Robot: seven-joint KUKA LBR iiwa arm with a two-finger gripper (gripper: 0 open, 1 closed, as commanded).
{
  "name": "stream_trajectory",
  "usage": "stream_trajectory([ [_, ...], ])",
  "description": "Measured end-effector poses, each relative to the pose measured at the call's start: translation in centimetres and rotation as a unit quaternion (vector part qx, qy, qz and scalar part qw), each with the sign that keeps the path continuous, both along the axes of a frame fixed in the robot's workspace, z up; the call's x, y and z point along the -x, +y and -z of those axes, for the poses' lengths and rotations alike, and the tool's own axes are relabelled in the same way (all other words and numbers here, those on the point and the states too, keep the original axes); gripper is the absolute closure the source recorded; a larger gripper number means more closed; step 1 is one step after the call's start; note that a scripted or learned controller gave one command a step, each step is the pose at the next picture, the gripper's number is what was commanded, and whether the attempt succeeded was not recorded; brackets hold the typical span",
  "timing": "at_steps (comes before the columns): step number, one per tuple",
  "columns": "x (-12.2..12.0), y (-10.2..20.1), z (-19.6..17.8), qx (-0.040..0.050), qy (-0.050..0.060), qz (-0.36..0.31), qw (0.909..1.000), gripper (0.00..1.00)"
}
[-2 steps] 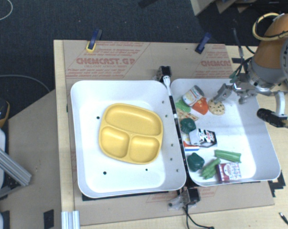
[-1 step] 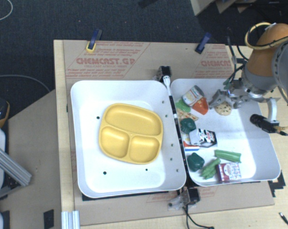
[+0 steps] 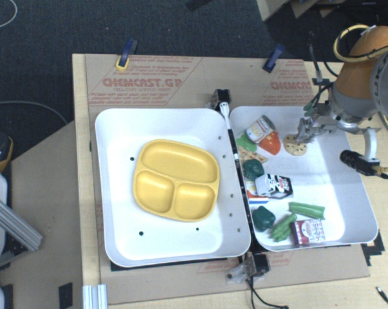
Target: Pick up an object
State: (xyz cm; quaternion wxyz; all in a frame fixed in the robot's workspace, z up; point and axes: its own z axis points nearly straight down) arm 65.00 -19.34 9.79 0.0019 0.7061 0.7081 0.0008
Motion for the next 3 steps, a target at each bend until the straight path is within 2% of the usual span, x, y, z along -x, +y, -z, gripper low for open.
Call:
stream_trajectory([
  [1, 0.1, 0.2, -4.4, 0.0005, -0.001, 0.001, 1.0, 1.0],
  [2, -1.1, 0.5, -9.6, 0.0009, -0.003, 0.0, 1.0, 1.0],
  [3, -1.2, 0.5, -13.0, 0.0007, -0.002, 0.001, 1.0, 1.0],
])
